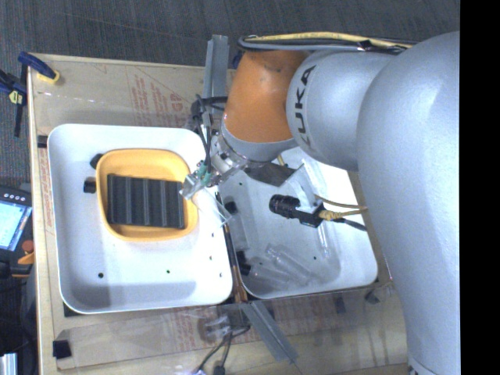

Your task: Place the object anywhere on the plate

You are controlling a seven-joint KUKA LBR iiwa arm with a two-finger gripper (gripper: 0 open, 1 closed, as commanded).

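Observation:
A yellow plate (141,163) lies in the left white bin (117,287). On it rests a dark ridged rectangular object (146,201) that covers most of the plate's middle. My gripper (197,184) hangs at the plate's right rim, just left of the wall between the two bins. A small greenish part (205,175) shows at the gripper's tip, and I cannot make out what it is. The orange wrist band (262,100) and the grey arm (375,123) cover the upper part of the right bin.
The right white bin (355,276) holds clear plastic pieces (285,262) near its front. A black cable plug (293,207) hangs over that bin under the arm. Blue clamps (35,65) sit at the bench's far left corner.

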